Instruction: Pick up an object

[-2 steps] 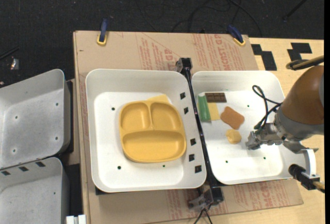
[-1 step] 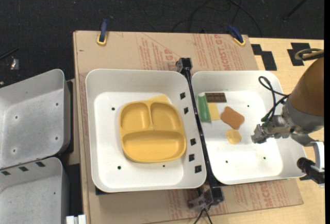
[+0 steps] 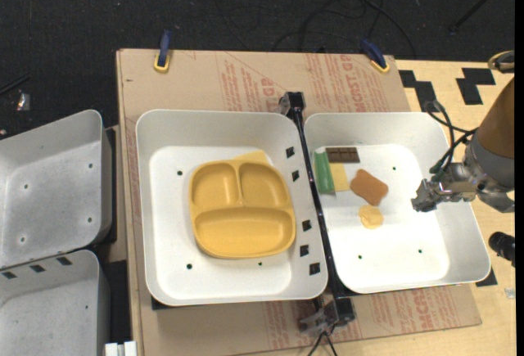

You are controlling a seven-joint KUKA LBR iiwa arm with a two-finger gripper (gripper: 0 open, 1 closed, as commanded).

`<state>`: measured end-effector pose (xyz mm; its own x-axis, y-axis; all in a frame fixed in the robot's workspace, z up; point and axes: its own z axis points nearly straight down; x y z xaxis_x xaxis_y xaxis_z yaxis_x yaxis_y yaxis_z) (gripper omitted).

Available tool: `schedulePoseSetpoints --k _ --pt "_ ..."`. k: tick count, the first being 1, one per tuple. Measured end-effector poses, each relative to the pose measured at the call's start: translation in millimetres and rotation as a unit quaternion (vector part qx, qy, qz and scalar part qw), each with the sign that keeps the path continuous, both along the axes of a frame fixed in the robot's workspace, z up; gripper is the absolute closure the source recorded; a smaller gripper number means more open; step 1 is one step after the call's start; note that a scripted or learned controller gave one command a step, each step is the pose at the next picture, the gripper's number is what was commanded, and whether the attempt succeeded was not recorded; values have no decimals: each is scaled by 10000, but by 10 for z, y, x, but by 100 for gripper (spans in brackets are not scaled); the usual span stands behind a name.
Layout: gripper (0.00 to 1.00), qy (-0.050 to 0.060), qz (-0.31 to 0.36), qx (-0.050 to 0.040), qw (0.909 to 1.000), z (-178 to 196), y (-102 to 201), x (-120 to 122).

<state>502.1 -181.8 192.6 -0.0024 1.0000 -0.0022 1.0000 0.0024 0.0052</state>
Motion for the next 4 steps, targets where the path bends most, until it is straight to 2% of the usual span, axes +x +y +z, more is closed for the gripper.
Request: schedulePoseSetpoints --k 1,3,4 --pt "100 -4 2 -2 10000 531 -3 15" --pt "100 13 26 17 10000 668 991 454" --pt "100 19 27 13 10000 543 1416 725"
